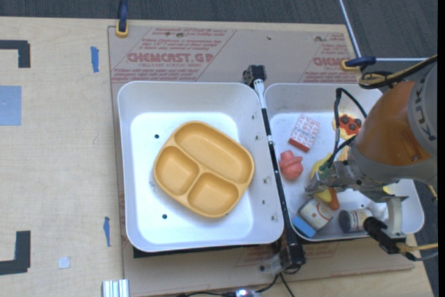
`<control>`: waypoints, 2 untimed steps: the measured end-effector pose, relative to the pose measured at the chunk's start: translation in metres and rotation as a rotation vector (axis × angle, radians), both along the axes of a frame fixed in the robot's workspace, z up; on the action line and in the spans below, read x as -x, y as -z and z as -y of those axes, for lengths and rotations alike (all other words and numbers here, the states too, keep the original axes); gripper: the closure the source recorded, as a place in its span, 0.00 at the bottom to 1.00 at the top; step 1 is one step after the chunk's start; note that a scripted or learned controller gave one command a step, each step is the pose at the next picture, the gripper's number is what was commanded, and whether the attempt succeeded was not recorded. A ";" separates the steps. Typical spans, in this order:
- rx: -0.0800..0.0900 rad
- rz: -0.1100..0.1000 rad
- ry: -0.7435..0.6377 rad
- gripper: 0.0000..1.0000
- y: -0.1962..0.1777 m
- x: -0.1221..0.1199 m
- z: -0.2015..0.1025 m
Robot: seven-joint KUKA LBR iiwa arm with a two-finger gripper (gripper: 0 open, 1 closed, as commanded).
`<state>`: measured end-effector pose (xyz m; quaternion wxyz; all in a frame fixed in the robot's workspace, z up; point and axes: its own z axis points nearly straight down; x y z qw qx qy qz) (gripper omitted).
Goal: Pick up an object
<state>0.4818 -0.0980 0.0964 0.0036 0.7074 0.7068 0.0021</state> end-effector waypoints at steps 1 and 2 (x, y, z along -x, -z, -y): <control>-0.003 -0.006 -0.003 1.00 -0.088 0.002 -0.076; -0.001 -0.006 0.000 1.00 -0.088 0.002 -0.028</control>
